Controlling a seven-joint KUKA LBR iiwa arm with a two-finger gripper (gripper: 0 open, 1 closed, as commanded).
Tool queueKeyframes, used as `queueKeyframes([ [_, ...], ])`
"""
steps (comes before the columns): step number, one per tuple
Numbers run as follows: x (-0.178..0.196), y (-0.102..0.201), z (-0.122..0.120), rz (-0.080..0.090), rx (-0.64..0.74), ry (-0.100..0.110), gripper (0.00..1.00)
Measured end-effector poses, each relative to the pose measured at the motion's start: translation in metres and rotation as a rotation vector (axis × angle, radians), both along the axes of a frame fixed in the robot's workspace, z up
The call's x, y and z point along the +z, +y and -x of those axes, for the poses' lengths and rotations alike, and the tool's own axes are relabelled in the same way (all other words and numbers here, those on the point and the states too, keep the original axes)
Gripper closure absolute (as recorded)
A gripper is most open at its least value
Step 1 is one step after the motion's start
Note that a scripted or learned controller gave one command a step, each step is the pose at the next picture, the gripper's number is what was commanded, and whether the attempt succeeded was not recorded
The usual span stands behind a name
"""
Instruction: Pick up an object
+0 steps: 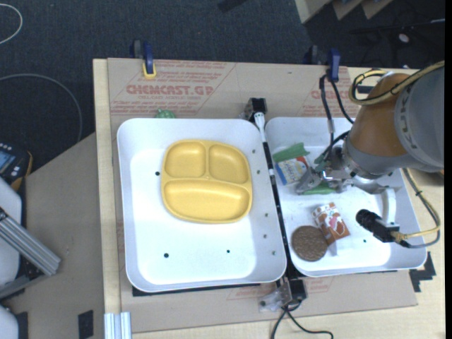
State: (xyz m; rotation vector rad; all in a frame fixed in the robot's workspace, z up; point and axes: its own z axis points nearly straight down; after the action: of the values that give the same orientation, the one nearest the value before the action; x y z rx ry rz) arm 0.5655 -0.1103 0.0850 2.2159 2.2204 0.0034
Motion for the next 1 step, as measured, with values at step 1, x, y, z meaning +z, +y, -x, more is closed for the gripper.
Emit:
queueKeyframes([
  [1, -0.0007, 0.0057, 0.054, -0.004, -0.004, 0.011, 0.0],
])
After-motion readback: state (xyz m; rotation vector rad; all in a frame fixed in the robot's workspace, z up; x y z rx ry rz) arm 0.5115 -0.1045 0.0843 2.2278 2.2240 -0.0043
